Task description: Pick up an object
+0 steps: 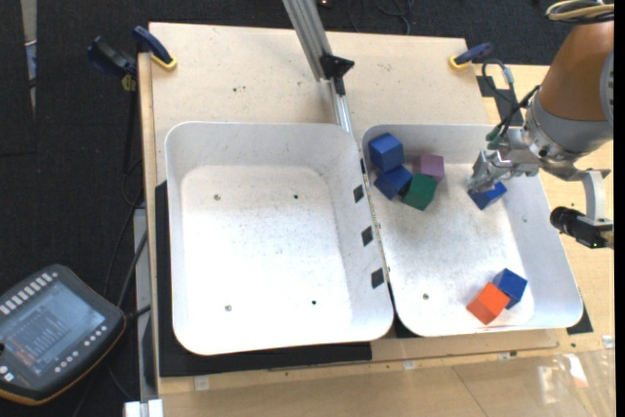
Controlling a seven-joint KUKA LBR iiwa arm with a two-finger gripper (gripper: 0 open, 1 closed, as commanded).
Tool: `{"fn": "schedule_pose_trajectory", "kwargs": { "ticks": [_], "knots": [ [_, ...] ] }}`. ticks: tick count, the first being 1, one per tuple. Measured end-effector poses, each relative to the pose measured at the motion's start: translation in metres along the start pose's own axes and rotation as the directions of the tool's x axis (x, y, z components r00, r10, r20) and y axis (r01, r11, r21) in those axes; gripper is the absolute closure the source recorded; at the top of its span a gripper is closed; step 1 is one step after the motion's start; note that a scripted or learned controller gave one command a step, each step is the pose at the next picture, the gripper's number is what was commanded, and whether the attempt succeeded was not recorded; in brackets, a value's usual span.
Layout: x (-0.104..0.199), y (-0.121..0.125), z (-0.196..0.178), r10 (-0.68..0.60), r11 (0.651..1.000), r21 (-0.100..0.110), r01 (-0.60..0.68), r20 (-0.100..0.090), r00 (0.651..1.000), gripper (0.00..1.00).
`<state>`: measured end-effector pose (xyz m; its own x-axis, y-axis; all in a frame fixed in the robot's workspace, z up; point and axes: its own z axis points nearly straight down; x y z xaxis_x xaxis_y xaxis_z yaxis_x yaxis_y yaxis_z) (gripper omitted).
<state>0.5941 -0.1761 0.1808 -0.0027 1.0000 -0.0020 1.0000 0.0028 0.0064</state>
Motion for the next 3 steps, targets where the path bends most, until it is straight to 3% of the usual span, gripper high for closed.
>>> {"fn": "schedule_pose_trajectory", "kwargs": {
  "ticks": [1, 3],
  "knots": [
    [0.000, 0.002, -0.043, 0.000, 1.000, 0.000, 0.000, 0.000, 1.000, 1.00],
    [0.107, 0.014, -0.045, -0.005, 1.000, 0.007, 0.005, -0.003, 1.000, 1.00]
  ]
}}
